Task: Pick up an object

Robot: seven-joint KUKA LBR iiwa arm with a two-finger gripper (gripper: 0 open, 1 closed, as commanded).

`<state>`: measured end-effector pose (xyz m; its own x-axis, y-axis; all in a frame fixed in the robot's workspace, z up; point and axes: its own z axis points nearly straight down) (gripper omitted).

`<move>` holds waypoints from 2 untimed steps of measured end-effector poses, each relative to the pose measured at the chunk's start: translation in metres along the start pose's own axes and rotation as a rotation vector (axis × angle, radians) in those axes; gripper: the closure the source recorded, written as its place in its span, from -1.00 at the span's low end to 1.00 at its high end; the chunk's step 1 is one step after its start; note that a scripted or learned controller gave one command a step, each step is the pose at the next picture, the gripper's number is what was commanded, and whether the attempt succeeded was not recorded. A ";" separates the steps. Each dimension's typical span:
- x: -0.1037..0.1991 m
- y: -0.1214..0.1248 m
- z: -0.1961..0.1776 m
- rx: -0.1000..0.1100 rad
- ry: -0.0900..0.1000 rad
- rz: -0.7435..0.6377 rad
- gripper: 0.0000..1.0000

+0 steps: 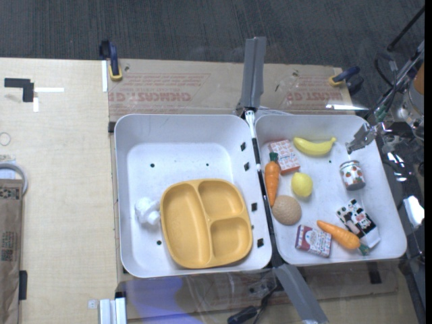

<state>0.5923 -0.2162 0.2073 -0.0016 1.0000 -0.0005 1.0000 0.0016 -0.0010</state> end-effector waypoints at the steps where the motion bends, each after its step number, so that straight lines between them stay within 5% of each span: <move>1: -0.006 -0.009 0.044 0.001 0.000 -0.088 -1.00; 2: -0.005 -0.017 0.042 0.000 0.000 -0.122 -1.00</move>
<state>0.5754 -0.2215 0.1652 -0.1231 0.9924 -0.0003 0.9924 0.1231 -0.0010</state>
